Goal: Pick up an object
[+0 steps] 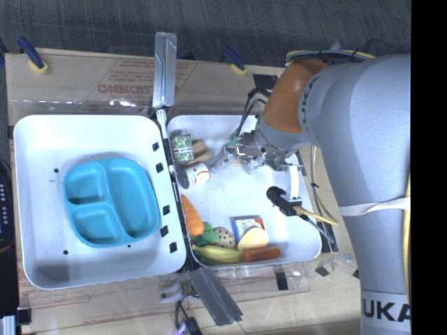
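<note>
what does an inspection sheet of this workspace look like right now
surface: bench bearing two white bins, left bin, right bin
job's things: carrot, banana, sausage, cookie, small box at the right bin's near end
clutter: blue divided tray in the left bin; green-labelled can in the right bin
grippers: end effector low over the right bin's far end, fingers unclear
cables: wires beside the wrist
surroundings: blue clamps on the bench edge

Arm (pixel 363 138) hides the right bin's (pixel 230 187) far corner.
</note>
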`<state>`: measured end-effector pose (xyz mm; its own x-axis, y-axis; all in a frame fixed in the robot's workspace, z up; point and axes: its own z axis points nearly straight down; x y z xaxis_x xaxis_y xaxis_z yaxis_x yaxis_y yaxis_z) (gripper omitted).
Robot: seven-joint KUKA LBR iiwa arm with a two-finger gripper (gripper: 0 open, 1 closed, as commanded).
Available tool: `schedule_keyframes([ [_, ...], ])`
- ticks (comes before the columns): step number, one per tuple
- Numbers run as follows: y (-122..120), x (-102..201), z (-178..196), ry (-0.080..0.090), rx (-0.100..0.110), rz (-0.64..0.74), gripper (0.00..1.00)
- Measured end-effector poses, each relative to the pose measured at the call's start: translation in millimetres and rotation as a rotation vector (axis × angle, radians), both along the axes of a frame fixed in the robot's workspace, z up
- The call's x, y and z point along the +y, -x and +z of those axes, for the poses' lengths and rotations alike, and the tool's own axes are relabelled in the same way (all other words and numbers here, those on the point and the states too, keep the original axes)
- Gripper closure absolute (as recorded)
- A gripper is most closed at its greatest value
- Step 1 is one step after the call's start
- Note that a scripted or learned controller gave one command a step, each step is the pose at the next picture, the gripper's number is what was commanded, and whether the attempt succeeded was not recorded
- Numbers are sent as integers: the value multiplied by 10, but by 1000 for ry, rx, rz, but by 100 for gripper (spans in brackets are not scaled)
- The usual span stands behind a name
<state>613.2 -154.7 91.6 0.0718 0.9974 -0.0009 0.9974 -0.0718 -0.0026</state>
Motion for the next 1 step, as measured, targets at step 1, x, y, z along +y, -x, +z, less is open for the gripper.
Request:
schedule_keyframes([
  [1, 528, -284, 52, 0, 1, 12, 0],
])
